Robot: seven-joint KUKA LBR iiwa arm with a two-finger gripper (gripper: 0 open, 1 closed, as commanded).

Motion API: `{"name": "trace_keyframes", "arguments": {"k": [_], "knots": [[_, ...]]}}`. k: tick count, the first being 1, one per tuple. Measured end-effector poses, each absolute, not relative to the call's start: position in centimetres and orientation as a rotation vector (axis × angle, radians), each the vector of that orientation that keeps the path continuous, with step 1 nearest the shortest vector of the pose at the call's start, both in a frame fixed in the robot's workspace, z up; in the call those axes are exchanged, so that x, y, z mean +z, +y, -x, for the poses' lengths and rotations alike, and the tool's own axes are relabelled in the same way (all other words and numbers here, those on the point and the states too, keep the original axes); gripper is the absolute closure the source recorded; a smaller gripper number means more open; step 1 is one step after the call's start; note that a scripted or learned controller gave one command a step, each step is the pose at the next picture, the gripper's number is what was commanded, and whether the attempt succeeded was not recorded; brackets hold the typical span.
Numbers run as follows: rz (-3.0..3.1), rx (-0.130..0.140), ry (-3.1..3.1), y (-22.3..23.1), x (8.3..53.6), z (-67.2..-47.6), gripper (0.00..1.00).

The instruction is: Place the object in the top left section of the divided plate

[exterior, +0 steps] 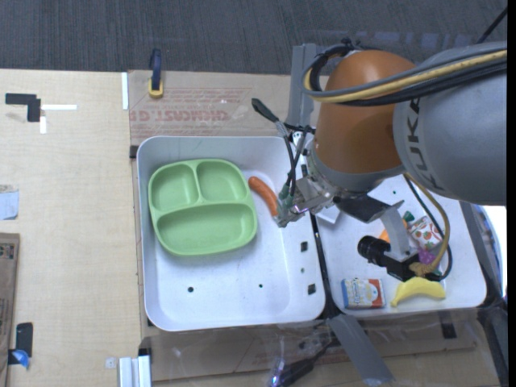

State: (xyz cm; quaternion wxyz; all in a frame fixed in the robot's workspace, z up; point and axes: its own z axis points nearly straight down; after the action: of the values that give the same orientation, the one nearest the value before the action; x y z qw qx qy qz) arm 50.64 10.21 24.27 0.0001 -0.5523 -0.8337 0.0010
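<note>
The orange sausage-shaped toy (263, 193) lies on the floor of the left bin (226, 297), just beside the right rim of the green divided plate (201, 208) and outside all its sections. It is slanted, its lower end pointing toward the gripper (287, 210), which hangs right next to that end, seemingly touching or nearly so. How far the gripper is spread cannot be told from this slant. The plate's top left section (174, 187) lies on the far side of the plate. In the right bin (476, 297) lie a banana (419, 292) and a small carton (361, 293), well apart.
</note>
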Motion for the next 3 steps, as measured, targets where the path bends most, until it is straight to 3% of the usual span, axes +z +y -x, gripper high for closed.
{"name": "trace_keyframes", "arguments": {"k": [1, 2, 3], "knots": [[1.356, 0.005, -2.83, 12.6, 12.2, -47.7, 1.0], [1.396, 0.003, -2.816, 7.6, 38.2, -51.7, 1.0], [1.634, 0.005, -2.682, 12.6, 24.2, -47.8, 1.0]]}}
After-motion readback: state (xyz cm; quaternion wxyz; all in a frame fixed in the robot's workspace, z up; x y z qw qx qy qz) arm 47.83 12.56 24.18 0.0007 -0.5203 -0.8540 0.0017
